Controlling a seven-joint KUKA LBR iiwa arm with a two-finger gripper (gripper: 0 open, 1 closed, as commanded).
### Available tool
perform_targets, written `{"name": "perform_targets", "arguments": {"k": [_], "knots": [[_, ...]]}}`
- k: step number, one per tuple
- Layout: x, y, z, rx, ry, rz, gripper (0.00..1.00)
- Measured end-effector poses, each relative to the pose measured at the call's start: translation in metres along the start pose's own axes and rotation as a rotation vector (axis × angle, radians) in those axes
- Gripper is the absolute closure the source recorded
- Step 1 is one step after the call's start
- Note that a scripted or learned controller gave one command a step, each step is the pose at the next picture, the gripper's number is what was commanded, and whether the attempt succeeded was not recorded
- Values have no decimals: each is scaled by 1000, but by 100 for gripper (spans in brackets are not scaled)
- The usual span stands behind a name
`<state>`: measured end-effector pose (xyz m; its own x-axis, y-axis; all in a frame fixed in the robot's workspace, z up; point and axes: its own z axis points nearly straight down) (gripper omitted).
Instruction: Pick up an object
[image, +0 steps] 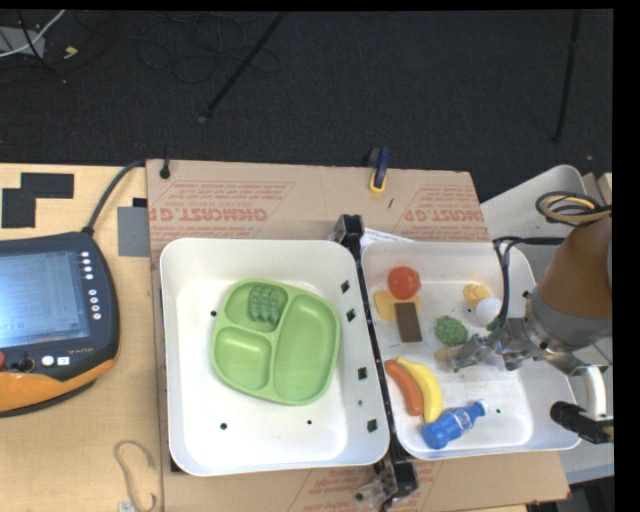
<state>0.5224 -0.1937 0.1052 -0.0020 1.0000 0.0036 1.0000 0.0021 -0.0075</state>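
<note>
Tool (462, 357) is lowered at right of frame beside the green object (451, 329); its state cannot be told. Nothing is seen lifted, so the pick is judged outstanding.

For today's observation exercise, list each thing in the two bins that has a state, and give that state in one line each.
green plate: upright in the left bin, a small green item in one compartment.
blue bottle: lying on its side.
banana: lying flat beside the carrot.
tomato: resting loose.
gripper: low by the broccoli.
</note>
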Motion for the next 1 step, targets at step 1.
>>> {"name": "perform_targets", "arguments": {"k": [1], "knots": [[2, 0, 19, -3, -1, 2, 0]]}}
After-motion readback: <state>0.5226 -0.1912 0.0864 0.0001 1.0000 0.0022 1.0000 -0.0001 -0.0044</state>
